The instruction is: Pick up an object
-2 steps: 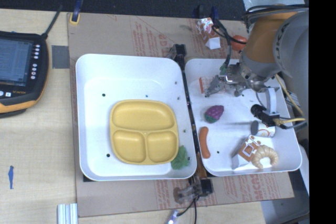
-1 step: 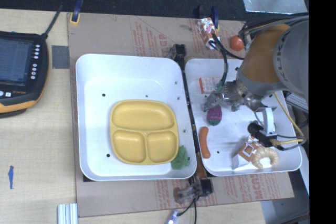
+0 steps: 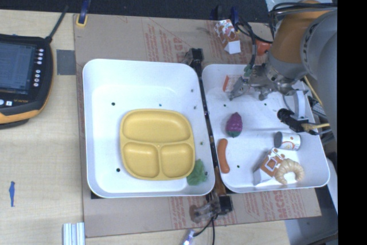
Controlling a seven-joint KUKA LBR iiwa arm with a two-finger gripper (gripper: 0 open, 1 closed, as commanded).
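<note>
Over the far part of the right bin (image 3: 321, 178) hangs the single gripper (image 3: 248, 89), reaching in from the right on the grey arm (image 3: 321, 43) with its orange band. Its dark fingers point down toward the bin floor near the far left corner, but how far apart they stand cannot be told from this slant; nothing is seen between them. A small orange-and-white piece (image 3: 226, 83) lies just beside the gripper, toward the bins' shared wall.

Nearer in the same bin lie one purple toy (image 3: 234, 124), one orange sausage-shaped toy (image 3: 223, 155) along the left wall, one small white cylinder (image 3: 288, 141), one croissant (image 3: 288, 170) and one little orange-and-white box (image 3: 269, 162) touching it. All are apart from the gripper.

One left bin (image 3: 97, 123) holds one yellow divided plate (image 3: 156, 143) with three compartments, and one green toy (image 3: 198, 173) touching the plate's near right corner. Outside the bins, a second little patterned box (image 3: 227, 32) sits on the brown mat (image 3: 149, 37), and one tablet (image 3: 20, 77) lies at far left.
</note>
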